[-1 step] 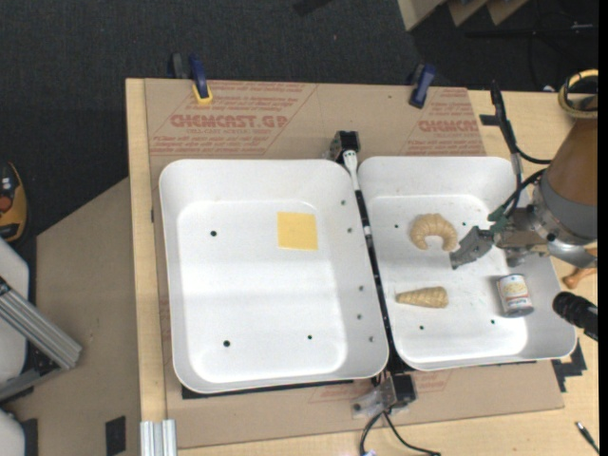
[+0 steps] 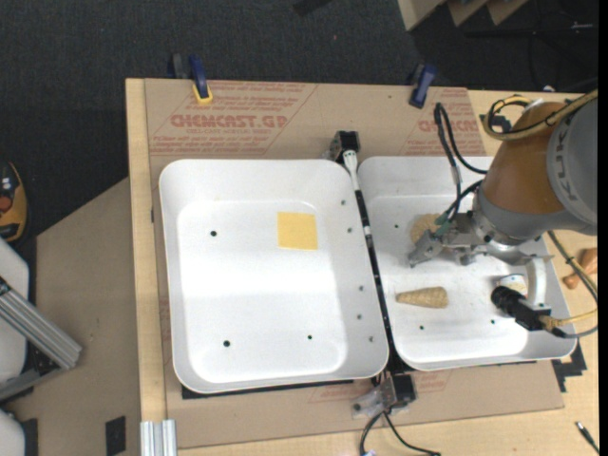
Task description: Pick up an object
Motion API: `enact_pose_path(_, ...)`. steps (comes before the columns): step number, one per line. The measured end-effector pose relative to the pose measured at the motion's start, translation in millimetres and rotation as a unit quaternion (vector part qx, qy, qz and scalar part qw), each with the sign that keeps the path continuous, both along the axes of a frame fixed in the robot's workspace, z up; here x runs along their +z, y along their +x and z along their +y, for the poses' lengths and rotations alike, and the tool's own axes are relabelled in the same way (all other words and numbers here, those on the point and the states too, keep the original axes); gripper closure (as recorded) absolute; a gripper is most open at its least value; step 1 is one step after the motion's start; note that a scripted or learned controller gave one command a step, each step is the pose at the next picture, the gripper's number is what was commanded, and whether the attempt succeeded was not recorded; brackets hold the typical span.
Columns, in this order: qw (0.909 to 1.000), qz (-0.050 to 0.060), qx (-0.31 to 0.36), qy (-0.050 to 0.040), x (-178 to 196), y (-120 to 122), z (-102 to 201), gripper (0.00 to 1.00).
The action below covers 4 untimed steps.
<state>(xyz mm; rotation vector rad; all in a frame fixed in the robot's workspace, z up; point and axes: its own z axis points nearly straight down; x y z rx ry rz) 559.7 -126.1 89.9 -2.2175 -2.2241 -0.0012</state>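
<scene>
Camera view, looking down on the surface, a brown board with red lettering, and on it two white bins side by side.

Left bin first: a flat yellow square lies on its floor in the far half, a little right of middle and well clear of every wall.

Now over to the right bin, and that's where the action is. The grey arm with its orange band reaches in from the right. The gripper is down low over the middle of the bin, pointing left toward the divide between the two bins. Open or closed? Can't tell from up here (the metal parts run together at this slant).

Just past the gripper's tip, on the far side, a small tan lump sits on the bin floor. It's very close to the gripper, but whether they touch I can't say.

On the near side a tan cone lies on its side, pointed end left, wide end right. It is in the bin's near half, apart from the gripper.

Two blue clamps bite the far edge of the surface, one beyond each bin.
</scene>
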Motion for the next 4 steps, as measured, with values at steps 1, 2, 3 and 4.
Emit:
enact_pose_path(1,1.0,-0.004,0.002,-0.0007,-5,74,36,0.0)
enact_pose_path(2,1.0,-0.002,-0.005,-0.0034,-4,71,-65,0.0)
enact_pose_path(3,1.0,-0.003,-0.001,-0.0025,6,72,-59,1.0)
enact_pose_path(4,1.0,-0.003,0.004,0.0018,101,38,70,1.0)
